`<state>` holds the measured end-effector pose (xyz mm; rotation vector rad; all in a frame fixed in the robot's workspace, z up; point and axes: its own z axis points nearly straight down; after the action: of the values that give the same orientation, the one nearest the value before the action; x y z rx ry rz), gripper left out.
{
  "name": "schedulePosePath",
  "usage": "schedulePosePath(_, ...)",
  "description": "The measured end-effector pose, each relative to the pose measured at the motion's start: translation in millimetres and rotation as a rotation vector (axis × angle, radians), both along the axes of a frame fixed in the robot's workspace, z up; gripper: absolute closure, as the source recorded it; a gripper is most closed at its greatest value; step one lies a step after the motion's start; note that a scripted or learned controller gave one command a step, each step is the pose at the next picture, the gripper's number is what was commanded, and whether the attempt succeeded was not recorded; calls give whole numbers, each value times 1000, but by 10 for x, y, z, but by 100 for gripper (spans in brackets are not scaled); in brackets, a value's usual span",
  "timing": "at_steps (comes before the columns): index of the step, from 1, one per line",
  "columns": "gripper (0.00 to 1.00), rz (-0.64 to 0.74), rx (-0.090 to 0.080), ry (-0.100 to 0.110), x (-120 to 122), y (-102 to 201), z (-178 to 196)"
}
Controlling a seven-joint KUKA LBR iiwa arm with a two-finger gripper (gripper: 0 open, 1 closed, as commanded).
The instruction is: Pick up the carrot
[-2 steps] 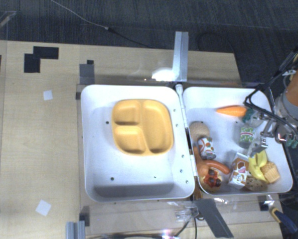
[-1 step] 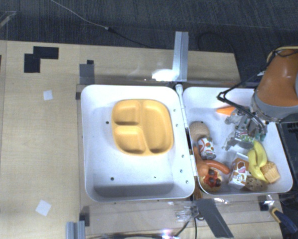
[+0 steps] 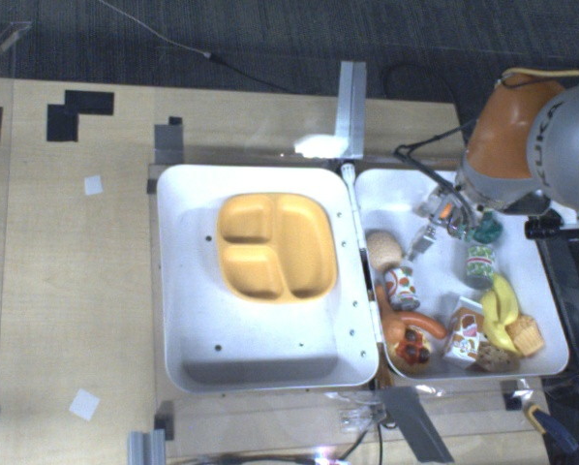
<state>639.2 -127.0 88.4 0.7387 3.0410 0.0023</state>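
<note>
A pale wooden bench (image 3: 76, 289) is carrying two shallow white bins side by side, and all the work is lying in the right bin (image 3: 396, 197). The gripper (image 3: 427, 232) is hanging over that bin well apart from the carrot (image 3: 398, 329), toward the far side and a little to the camera's right of it. How wide it is set I cannot tell at this slant. The carrot, the orange piece, is lying in the bin's near corner, hard against the wall it shares with the left bin (image 3: 188, 260). It is sitting in a crowd. A small printed can (image 3: 402, 285) is standing just beyond the carrot, between it and the gripper, with a beige roll (image 3: 384, 250) further on. A red sausage-like piece (image 3: 423, 324) is touching or overlapping the carrot's right side, and something dark (image 3: 413, 354) is lying just nearer than it. As I judge it, the main risk is that a descent will be closing on the red piece instead, or on both together, since their colours and edges are running into each other. The wall beside the carrot is leaving little room on that side, so a jaw may land on the rim. The can may be getting knocked on the way in. A banana (image 3: 502, 310) is lying well to the carrot's right.
</note>
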Motion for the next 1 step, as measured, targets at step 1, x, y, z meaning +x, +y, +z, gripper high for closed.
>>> schedulePosePath(1, 100, 7, -1, -11, 34, 15, 143)
